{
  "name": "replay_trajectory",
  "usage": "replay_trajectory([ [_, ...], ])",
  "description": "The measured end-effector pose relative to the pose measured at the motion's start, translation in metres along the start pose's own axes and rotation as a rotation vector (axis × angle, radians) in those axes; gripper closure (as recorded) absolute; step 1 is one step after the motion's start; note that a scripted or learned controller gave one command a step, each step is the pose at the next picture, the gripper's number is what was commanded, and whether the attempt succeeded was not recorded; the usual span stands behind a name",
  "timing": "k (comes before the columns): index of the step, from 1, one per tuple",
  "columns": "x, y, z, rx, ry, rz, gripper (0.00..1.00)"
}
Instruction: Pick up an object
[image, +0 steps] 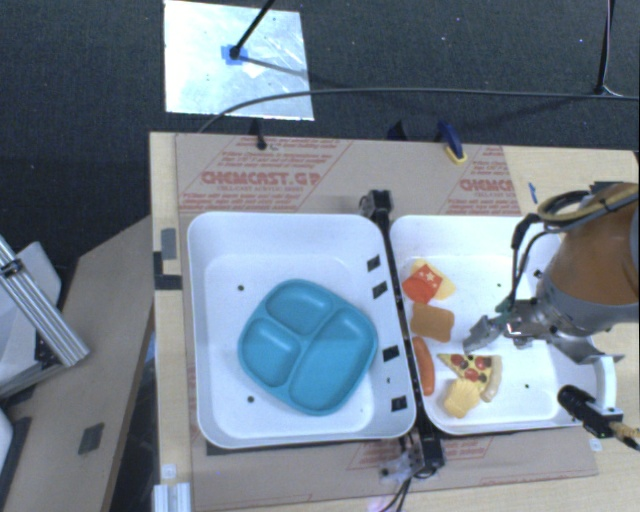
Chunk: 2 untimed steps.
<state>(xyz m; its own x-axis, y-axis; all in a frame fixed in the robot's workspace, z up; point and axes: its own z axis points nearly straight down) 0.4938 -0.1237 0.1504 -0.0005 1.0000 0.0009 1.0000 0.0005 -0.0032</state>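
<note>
The right bin (520, 255) holds several toy foods: a red and yellow piece (424, 282), a brown bread-like slab (433, 321), an orange-red sausage (425, 366), a pizza slice (473, 367) and a pale yellow block (459, 400). My gripper (481, 336) hangs over the middle of this bin, reaching in from the right, just above and right of the pizza slice and right of the brown slab. Nothing shows between its fingers.
The left bin (225, 250) holds a blue divided plate (307, 345). A black clip-lined divider (390, 300) separates the bins. The arm's orange band and grey wrist (590, 290) cover the right bin's right side. A silver sheet (238, 62) lies on the floor behind the bench.
</note>
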Motion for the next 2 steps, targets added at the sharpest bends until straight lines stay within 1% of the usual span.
replay_trajectory([
  [1,0.003,0.002,0.042,-0.001,0.000,-0.001,0.00],
  [2,0.001,0.006,0.061,-0.014,-0.005,0.001,0.00],
])
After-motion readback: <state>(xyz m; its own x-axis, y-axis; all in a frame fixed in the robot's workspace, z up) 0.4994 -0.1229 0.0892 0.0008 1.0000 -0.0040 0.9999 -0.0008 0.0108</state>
